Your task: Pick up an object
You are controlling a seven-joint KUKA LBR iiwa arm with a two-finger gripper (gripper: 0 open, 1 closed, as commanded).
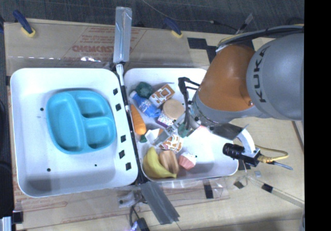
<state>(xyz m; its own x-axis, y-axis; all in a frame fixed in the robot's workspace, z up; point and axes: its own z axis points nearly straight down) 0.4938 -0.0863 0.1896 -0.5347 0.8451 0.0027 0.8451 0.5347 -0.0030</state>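
A blue divided tray (81, 120) lies in the left bin (26, 173). In the right bin (207, 170), a carrot (138, 120), banana (153, 164) and small packets crowd its left side. The gripper (178, 129) is down among them; its grasp cannot be told, so nothing looks lifted yet.

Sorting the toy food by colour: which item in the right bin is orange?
The carrot, lying along the right bin's left wall; the banana below it is yellow.
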